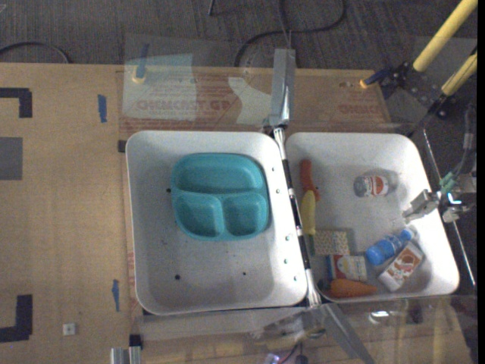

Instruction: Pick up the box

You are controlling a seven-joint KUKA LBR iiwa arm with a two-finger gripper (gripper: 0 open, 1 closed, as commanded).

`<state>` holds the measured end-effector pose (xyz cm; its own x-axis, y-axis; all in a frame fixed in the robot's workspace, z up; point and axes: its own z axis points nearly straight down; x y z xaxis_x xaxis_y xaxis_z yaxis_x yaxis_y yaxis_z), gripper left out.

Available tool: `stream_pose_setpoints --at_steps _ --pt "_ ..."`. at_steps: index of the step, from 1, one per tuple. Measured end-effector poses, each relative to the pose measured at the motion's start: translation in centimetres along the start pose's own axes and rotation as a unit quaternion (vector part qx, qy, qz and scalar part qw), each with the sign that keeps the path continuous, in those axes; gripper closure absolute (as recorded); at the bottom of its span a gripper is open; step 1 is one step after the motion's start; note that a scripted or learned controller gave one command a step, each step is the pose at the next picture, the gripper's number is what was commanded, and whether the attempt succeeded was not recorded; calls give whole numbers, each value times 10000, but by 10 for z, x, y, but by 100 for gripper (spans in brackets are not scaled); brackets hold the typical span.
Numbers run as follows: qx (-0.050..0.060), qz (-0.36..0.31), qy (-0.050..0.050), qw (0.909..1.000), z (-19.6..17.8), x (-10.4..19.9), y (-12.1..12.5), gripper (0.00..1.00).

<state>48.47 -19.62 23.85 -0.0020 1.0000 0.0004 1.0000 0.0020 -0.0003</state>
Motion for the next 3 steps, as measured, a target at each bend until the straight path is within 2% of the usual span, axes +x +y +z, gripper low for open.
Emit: stream_pose_setpoints --at_steps 1,2,3 --pt "0 1239 0 9923 122 59 -5 0" --pt "-53 894 -7 9960 150 59 -2 0" --pt "-52 793 -21 9968 150 87 -3 0"
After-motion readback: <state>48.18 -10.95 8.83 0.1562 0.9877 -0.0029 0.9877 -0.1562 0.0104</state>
